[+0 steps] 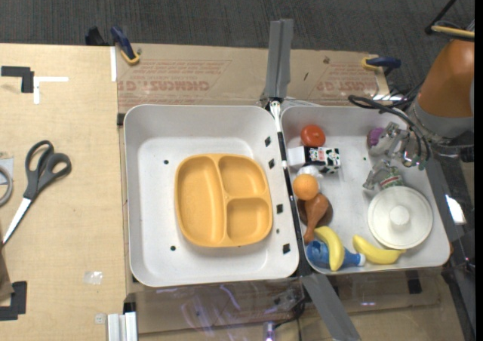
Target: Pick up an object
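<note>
left bin (143, 204): yellow three-section plate (223, 200), centred. right bin (355, 124): red ball (313, 136) at 11 o'clock, black-white box (323, 157) just below it, orange ball (306, 186) touching brown drumstick-shaped toy (316, 212) at 9, blue-yellow toy (328, 250) at 7, banana (376, 251) at 6, white round lid (399, 216) at 4. gripper (389, 158) at 2 o'clock, above the lid; can't tell jaw state, nothing visibly held.
</note>
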{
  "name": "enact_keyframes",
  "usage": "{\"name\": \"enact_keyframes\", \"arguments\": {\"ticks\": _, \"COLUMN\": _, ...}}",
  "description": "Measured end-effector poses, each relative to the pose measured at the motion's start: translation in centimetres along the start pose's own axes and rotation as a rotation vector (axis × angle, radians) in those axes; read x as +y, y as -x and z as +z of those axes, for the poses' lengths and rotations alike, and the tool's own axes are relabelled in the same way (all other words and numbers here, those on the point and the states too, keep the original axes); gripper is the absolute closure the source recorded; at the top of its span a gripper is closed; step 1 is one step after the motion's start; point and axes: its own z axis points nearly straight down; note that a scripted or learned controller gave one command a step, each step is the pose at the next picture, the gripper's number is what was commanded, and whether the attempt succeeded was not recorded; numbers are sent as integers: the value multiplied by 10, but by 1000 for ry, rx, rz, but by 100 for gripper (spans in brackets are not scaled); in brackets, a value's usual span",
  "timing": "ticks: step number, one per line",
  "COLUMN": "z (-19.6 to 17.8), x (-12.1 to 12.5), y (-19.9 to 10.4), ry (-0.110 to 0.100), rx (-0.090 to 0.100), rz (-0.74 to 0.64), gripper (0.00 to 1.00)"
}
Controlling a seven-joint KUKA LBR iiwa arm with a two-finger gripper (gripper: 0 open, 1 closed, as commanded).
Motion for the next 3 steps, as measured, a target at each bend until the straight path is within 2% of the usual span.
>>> {"name": "enact_keyframes", "arguments": {"ticks": 1, "z": -12, "x": 2, "y": 3, "ry": 1, "rx": -16, "rz": -3, "gripper": 100}}
{"name": "enact_keyframes", "arguments": {"ticks": 2, "z": -94, "x": 27, "y": 8, "ry": 2, "rx": -18, "rz": 323, "gripper": 100}}
{"name": "enact_keyframes", "arguments": {"ticks": 3, "z": -21, "x": 22, "y": -68, "ry": 1, "rx": -13, "rz": 266, "gripper": 100}}
